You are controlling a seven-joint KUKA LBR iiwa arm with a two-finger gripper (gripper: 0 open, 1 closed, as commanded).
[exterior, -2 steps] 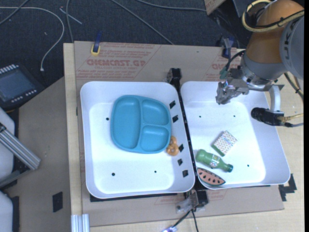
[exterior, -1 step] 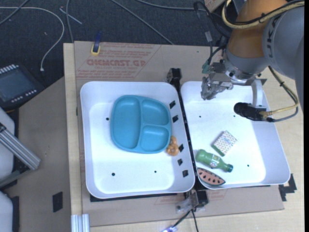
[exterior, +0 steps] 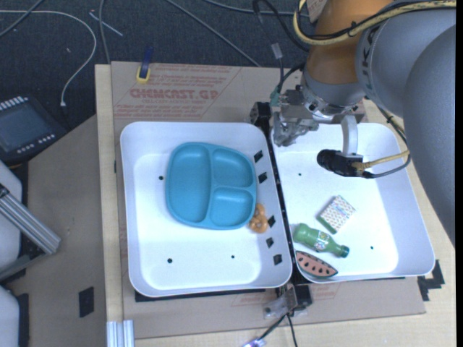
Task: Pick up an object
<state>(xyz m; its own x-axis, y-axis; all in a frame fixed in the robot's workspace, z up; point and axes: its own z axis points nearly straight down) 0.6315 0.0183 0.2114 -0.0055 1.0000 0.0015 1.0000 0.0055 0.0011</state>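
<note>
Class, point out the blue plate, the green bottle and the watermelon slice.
blue plate (exterior: 194, 186): camera view, large left compartment.
green bottle (exterior: 316, 238): camera view, middle of body.
watermelon slice (exterior: 316, 265): camera view, red flesh.

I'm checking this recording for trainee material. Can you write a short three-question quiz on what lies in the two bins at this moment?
1. True or false: the blue divided plate lies in the left bin.
2. Which item lies nearest the right bin's front edge? A) green bottle B) watermelon slice toy C) patterned white packet
3. Fill in: the end effector hangs near the ____ edge of the bins, by the divide between them.

Key: 1 true; 2 B; 3 far (back).
</note>
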